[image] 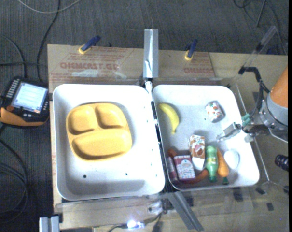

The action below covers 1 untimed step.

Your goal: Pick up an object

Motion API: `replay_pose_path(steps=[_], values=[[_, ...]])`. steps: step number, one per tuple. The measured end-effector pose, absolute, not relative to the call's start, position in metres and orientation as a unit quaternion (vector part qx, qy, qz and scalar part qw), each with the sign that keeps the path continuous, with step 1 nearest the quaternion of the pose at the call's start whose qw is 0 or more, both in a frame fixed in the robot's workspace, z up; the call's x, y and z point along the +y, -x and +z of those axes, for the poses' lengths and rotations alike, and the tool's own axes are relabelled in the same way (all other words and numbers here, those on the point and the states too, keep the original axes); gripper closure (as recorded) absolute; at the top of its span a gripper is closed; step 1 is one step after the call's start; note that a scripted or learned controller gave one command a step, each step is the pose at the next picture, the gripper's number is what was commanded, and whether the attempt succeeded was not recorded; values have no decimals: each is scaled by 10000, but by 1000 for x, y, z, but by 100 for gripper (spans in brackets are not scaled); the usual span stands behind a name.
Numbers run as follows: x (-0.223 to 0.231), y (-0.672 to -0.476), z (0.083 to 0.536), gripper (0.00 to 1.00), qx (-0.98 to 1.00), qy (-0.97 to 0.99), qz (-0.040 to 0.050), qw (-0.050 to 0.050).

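The right bin (194, 92) holds a yellow banana (170, 116), a small red-and-white can (215, 111) and a white-and-orange carton (197, 146). Lower down lie a red box (184, 167), a green bottle (211, 161), a carrot (223, 168) and a white egg (231, 158). My gripper (238, 130) hangs over the bin's right side, just above the egg and to the right of the carton. I see nothing held in it.
In the left bin (59, 178) lies a yellow divided tray (100, 129). A metal post (150, 52) stands behind the bins' shared wall. A teach pendant (25, 100) sits on the floor at the left. Two clamps (89, 44) grip the back board.
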<state>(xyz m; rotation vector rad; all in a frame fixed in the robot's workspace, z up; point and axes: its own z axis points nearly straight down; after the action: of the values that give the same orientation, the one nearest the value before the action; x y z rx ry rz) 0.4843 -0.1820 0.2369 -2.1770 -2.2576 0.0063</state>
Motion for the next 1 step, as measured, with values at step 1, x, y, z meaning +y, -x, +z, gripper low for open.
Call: replay_pose_path(steps=[1], values=[[-110,-503,123,0,-7473,6645,18,42]])
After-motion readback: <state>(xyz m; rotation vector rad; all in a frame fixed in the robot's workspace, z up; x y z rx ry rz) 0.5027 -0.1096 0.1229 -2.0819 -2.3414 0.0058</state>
